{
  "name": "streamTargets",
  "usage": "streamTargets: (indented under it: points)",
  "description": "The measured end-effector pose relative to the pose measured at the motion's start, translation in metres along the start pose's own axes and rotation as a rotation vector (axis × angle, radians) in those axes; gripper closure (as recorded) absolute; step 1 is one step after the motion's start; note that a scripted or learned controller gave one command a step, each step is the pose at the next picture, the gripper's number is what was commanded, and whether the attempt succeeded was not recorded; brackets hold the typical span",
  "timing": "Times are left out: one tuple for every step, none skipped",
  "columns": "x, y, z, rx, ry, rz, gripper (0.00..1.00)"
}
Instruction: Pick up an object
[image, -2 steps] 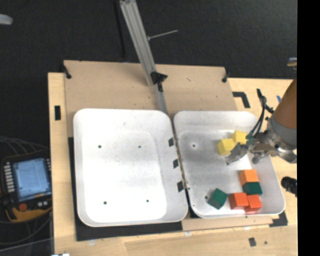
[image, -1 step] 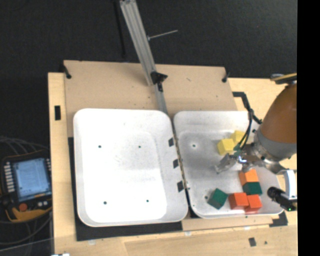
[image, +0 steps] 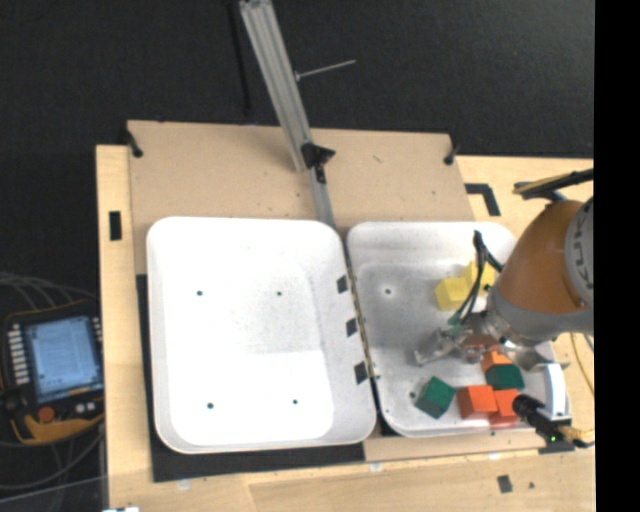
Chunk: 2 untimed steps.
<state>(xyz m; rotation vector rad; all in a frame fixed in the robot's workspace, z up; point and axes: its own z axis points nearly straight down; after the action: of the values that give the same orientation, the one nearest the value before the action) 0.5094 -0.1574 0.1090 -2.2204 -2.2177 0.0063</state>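
- Arm (image: 545, 270): enters from the right, its orange band uppermost in view with the grey wrist section just below it.
- Wrist: angled down and to the left, toward the fingers.
- Gripper (image: 440, 350): metal-grey, low at the end of the wrist, pointing left.
- Cables: dark leads run along the arm's left side, above the fingers.

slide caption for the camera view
Pincer low in the right bin among yellow, green and orange blocks.
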Motion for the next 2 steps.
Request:
streamTargets:
  points:
    - [-0.001, 0.003, -0.015, -0.011, 0.0, 0.007, 1.0]
    - [-0.007, -0.003, -0.063, -0.012, -0.002, 0.005, 1.0]
